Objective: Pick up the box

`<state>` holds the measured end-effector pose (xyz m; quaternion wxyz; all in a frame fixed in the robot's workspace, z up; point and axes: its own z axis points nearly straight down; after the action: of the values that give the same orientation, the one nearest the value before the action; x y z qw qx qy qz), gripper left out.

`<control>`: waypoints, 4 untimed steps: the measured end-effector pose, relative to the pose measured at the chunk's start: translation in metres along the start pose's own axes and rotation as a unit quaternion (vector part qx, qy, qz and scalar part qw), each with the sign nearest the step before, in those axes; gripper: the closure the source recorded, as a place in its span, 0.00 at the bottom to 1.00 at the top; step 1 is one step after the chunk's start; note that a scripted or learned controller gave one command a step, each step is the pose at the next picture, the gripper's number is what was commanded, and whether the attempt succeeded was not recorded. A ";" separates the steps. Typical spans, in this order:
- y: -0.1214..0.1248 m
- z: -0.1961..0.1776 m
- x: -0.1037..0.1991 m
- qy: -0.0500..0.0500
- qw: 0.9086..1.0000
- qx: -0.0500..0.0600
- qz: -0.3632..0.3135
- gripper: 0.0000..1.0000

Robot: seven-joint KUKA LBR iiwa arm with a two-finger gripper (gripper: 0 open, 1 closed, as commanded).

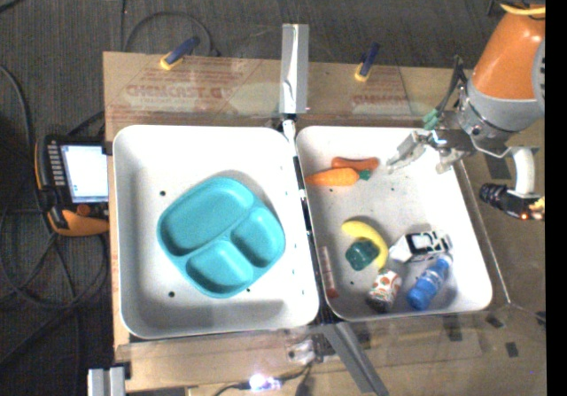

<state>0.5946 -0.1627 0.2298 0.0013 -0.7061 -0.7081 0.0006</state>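
The box is a small white and black carton lying in the right bin, toward its front right part. It touches a blue bottle on its near side. My gripper hovers over the back right part of the same bin, well behind the box. It is open, with its fingers spread and nothing between them. The grey and orange arm comes in from the right edge.
The right bin also holds an orange carrot, a red piece, a yellow banana, a teal block and a small patterned can. A turquoise divided plate lies in the left bin.
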 end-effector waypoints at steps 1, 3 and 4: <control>-0.076 0.099 -0.059 0.001 1.000 -0.002 0.010 0.00; -0.101 0.124 -0.013 -0.009 1.000 -0.018 0.023 1.00; -0.111 0.027 0.129 0.000 0.999 0.000 0.039 1.00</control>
<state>0.4837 -0.0344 0.2032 0.0013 -0.7330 -0.6802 0.0014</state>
